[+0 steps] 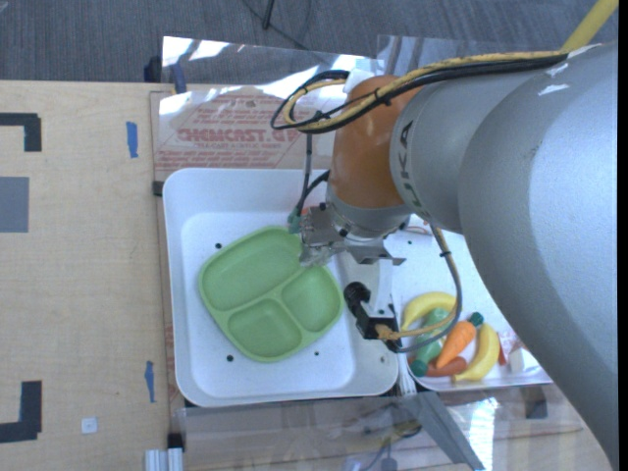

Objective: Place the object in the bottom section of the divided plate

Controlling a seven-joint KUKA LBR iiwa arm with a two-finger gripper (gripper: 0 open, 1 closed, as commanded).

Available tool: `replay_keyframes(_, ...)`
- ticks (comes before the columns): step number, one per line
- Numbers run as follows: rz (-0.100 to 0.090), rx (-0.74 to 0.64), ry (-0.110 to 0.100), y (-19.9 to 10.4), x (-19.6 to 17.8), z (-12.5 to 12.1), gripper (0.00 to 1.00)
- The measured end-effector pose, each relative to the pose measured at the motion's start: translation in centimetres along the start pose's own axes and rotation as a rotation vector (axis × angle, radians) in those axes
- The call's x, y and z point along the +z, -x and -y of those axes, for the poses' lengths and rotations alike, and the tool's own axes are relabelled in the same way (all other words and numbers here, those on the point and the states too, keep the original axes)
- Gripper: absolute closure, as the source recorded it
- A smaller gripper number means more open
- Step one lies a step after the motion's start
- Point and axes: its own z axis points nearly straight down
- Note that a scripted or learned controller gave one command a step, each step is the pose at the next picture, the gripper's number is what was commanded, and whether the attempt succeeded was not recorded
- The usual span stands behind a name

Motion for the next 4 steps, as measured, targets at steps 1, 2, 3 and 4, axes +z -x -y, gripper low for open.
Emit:
replay_keyframes(1,0.001,-0.025,-0.001,1.7,-13.4,-9.1,1.00)
replay_keyframes(2,0.001,-0.148,0.000,6.1,-26.9,-6.1,1.00)
replay_keyframes(3,0.000,-0.430,-0.004,9.4,-25.8,4.8,1.00)
replay_keyframes(4,0.001,-0.273,-0.002,15.4,-16.4,8.0,1.00)
